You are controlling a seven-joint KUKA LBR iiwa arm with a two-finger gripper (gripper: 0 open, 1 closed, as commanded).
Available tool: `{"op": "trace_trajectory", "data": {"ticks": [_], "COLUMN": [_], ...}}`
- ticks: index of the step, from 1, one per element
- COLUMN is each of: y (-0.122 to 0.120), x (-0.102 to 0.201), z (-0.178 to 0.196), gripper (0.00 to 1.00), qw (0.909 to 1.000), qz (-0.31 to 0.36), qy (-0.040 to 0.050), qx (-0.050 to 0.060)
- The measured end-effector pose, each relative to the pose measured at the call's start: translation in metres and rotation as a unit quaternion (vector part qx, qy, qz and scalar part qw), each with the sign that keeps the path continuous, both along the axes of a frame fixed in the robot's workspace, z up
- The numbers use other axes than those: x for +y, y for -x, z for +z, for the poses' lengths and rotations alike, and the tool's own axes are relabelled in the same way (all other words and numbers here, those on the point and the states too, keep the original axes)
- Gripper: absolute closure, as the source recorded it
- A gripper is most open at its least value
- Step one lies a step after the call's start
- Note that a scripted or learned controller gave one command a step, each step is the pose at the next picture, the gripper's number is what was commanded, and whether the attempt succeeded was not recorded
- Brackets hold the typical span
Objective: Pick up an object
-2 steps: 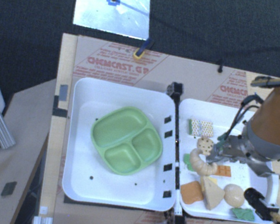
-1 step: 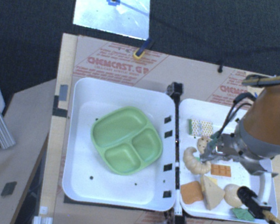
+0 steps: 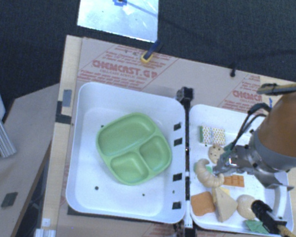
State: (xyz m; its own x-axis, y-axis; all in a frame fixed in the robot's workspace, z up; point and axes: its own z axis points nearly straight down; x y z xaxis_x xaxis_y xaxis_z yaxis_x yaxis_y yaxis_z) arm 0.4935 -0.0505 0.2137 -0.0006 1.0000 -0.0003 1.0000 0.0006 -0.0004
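My gripper (image 3: 222,168) reaches down into the right bin (image 3: 205,114), right over a pale croissant-shaped piece (image 3: 207,176). Its fingertips sit at the croissant's upper right end, and I cannot make out their state. Around it lie a round cookie (image 3: 215,152), a dotted white cracker (image 3: 212,135), a small orange wafer (image 3: 233,181), an orange slice (image 3: 202,203), a cream wedge (image 3: 224,204), a pale round bun (image 3: 246,205) and a green piece (image 3: 254,225) at the bin's front right.
The left bin (image 3: 77,188) holds a green divided plate (image 3: 133,148). A black divider with clips (image 3: 183,149) runs between the bins. The grey and orange arm (image 3: 289,130) covers the right bin's far right part.
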Motion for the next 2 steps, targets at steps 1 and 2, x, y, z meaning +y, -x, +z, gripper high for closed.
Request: {"op": "trace_trajectory", "data": {"ticks": [1,2], "y": [0.003,-0.005], "x": [0.003,0.009], "z": [0.021,0.010], "gripper": [1.00,1.00], "qw": [1.0000,1.0000], "qz": [0.002,0.002], "qy": [-0.0003,0.0000], "qx": [-0.002,-0.001]}}
